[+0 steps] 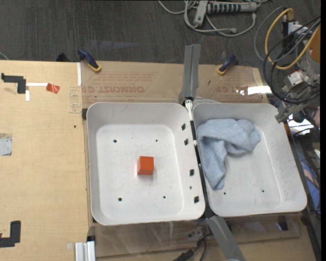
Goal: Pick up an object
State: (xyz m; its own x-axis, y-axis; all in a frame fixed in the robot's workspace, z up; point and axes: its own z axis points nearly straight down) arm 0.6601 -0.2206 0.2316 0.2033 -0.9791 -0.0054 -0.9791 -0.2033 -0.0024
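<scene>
Object candidate 1: small orange-red block (pixel 145 165), roughly cubic, matte, top face lighter than the side facing the camera; sits flat on the floor of the left bin (pixel 102 153), a little below and left of that bin's centre, touching no wall. Object candidate 2: pale blue-grey towel (pixel 224 145), crumpled, bunched thick along the top of the right bin (pixel 285 188) with one fold trailing down the bin's left side; it lies against the divider side, apart from the block. Both bins are shallow, white, with rounded corners and a few dark dots on their floors; they stand side by side, joined along a grey bar (pixel 192 76) with small black clips. Arm: part of the wrist assembly (pixel 300 86) shows at the upper right edge, outside the right bin, wrapped in black and yellow cables; gripper fingers cannot be made out, so state of the pincer cannot be told. Bench: brown cardboard sheet under the bins, held by blue-and-orange clamps (pixel 89 60) at its far edge; a light wooden panel (pixel 41 153) lies to the left. Beyond the bench, dark carpet with a grey power strip (pixel 224 7) and loose cords.
</scene>
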